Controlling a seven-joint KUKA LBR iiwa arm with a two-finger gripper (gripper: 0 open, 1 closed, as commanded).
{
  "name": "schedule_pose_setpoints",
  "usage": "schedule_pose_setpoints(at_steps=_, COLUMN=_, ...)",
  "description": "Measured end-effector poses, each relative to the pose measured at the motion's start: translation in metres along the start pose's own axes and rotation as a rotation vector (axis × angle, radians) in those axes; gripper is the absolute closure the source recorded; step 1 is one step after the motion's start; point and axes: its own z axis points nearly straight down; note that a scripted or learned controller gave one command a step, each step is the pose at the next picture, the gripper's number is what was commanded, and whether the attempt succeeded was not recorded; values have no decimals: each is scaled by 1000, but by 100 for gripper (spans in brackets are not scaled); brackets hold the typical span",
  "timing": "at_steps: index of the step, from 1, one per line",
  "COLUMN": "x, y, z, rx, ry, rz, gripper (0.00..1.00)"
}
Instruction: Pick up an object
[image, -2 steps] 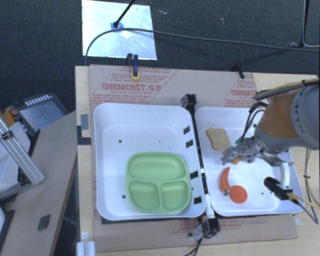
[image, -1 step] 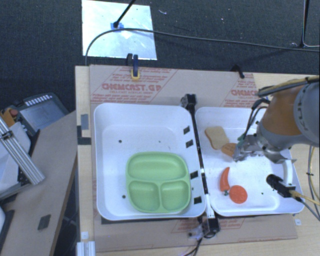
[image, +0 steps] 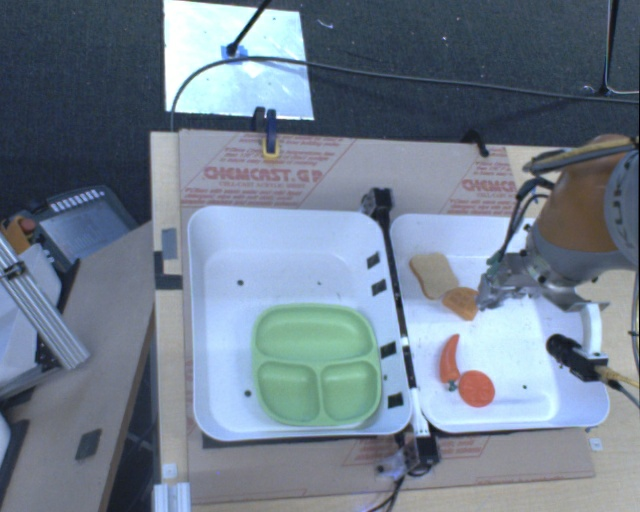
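Dark carpet around, cardboard-topped bench (image: 300, 165) with two white bins. My gripper (image: 489, 296) is low in the right bin (image: 575, 405), tip at the small orange piece (image: 461, 302), which touches the tan bread slice (image: 433, 273). Can't tell the gripper's state. Risk I see: it nudges the piece against the bread, or grabs both. Red pepper (image: 449, 359) and tomato (image: 476, 389) sit nearer the front.

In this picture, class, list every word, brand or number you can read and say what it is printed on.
"CHEMCAST GP": red print on the brown sheet under the bins, behind the left bin.
The same red print behind the right bin: partly hidden, only a few letters legible.
Grey device at the left edge: markings too small to read.
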Motion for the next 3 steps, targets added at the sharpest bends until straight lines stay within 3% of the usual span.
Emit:
schedule_pose_setpoints(at_steps=1, x=-4, y=4, z=-64, rx=-4, ry=-1, rz=-1, gripper=100)
schedule_pose_setpoints(at_steps=2, x=-4, y=5, z=-63, rx=2, ry=0, rz=0, gripper=100)
schedule_pose_setpoints(at_steps=3, x=58, y=14, z=-61, rx=2, ry=2, rz=-5, gripper=100)
